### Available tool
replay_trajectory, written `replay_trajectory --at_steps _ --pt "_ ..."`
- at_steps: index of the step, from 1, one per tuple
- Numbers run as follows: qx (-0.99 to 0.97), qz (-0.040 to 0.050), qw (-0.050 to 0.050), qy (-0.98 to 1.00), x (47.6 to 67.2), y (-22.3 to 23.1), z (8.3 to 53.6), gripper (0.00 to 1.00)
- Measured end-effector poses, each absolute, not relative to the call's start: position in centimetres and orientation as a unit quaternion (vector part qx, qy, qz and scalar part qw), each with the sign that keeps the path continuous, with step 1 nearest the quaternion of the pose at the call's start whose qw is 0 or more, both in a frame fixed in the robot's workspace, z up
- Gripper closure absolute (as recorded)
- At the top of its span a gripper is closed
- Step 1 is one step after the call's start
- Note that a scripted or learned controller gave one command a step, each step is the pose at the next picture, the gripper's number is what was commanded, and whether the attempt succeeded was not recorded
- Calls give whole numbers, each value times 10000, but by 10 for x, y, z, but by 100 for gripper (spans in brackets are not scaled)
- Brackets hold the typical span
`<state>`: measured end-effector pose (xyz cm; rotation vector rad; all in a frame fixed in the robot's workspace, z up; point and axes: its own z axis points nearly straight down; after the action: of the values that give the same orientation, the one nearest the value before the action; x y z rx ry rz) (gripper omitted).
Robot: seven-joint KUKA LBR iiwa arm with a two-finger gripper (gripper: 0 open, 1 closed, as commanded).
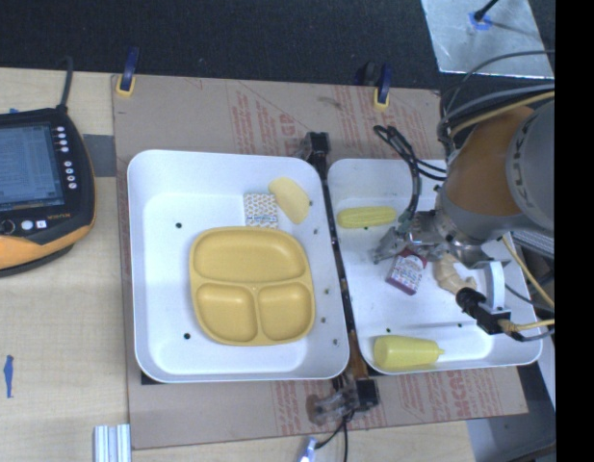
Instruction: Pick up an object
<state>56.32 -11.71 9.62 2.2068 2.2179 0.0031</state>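
Gripper [410, 248] of mine hangs low over the right bin [374, 306], at the centre right of the frame, with my grey arm and its orange band [484, 166] filling the upper right; whether it is released or clenched I cannot tell. Just below it lies a small red and white packet [408, 271], tilted, so close that I cannot tell if it touches; a yellow corn cob [366, 218] rests near the bin's upper left, and a yellow block [406, 352] sits at its lower edge. Over in the left bin [157, 258] a yellow divided plate [250, 285] takes the middle; above it lie a small checked packet [261, 210] and a pale yellow piece [290, 199], side by side. A tablet controller [32, 186] sits at the far left of the frame.
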Motion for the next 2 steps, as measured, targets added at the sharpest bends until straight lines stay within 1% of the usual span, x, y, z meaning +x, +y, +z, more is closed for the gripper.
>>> replay_trajectory --at_steps 1,2 --pt "7048 0 53 7094 563 -118 107 100" --pt "7043 -4 54 7099 563 -118 107 0"
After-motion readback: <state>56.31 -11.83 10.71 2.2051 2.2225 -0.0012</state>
